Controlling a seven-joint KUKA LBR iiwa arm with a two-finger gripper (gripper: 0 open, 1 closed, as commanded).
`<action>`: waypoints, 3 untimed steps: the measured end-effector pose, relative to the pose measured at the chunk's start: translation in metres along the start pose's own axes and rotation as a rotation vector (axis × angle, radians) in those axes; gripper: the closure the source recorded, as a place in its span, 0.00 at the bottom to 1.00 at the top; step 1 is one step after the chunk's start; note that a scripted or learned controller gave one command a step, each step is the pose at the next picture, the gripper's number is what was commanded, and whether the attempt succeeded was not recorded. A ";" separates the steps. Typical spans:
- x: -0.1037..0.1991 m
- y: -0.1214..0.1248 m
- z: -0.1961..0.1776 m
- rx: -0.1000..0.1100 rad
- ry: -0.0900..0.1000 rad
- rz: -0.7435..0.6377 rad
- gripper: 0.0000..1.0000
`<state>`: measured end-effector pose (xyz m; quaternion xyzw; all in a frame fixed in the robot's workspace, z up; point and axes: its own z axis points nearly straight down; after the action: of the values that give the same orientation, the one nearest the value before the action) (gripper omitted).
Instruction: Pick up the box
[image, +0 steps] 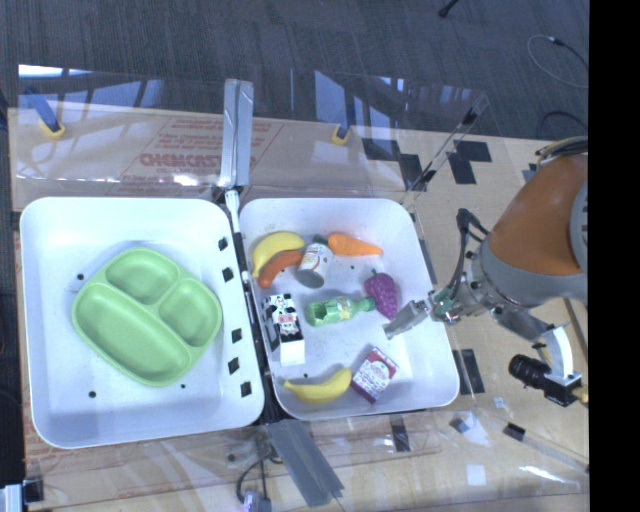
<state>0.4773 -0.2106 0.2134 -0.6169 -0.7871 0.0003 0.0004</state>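
Note:
A small red box (374, 373) lies near the front right corner of the right bin (428, 262), beside a banana (320, 385). A black-and-white carton (286, 326) lies along that bin's left wall. My gripper (402, 320) hangs over the bin's right side, just right of a green bottle (338, 310) and below a purple fruit (382, 294). It is above and a little right of the red box, apart from it, with nothing seen held in it.
The right bin also holds a second banana (273, 248), a carrot (352, 244) and a small can (315, 262). A green divided plate (148, 314) lies in the left bin (50, 240). The arm's orange band (540, 225) is right of the bins.

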 end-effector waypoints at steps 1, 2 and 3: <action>0.030 0.006 0.115 0.002 0.001 -0.080 0.00; -0.002 0.006 0.002 0.000 0.000 -0.017 0.00; 0.012 0.002 0.083 0.003 0.004 -0.317 0.00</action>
<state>0.4764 -0.1985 0.1302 -0.4851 -0.8745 0.0002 0.0027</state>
